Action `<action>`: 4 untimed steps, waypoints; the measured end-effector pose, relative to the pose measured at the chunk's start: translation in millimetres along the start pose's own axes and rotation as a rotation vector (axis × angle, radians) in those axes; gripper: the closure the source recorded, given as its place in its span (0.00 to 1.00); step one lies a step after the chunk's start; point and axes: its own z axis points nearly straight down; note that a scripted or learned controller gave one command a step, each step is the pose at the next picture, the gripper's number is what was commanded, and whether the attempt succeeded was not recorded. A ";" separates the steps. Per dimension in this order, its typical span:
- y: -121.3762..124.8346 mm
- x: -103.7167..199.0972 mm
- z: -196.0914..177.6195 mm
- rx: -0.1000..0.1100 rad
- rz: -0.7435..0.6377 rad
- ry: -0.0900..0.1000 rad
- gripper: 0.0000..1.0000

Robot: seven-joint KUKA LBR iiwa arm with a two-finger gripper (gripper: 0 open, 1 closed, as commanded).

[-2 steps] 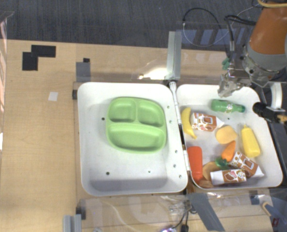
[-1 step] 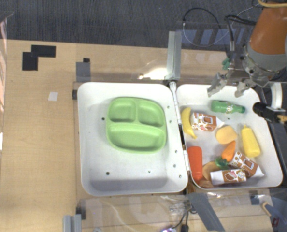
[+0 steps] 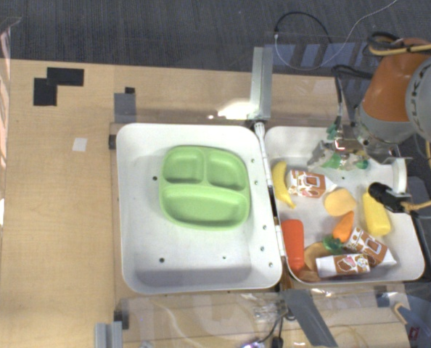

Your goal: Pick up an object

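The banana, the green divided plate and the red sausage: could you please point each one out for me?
banana [image 3: 281,184], camera view, middle of its curve.
green divided plate [image 3: 201,207], camera view, large lower compartment.
red sausage [image 3: 294,243], camera view, mid-length.

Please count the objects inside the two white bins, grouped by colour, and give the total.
Green divided plastic plate: 1
Yellow items, a toy banana and a yellow block: 2
Orange or red toy foods: 3
Brown-and-white printed packets: 3
Total: 9

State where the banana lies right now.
In the camera view, the banana lies in the right bin, against its left wall, beside a small carton.
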 end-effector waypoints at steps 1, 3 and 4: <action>-17.9 25.9 24.5 -0.036 -0.012 -0.007 0.00; -81.0 11.0 28.4 -0.073 -0.056 -0.011 0.00; -77.1 8.3 15.0 -0.085 -0.057 -0.021 1.00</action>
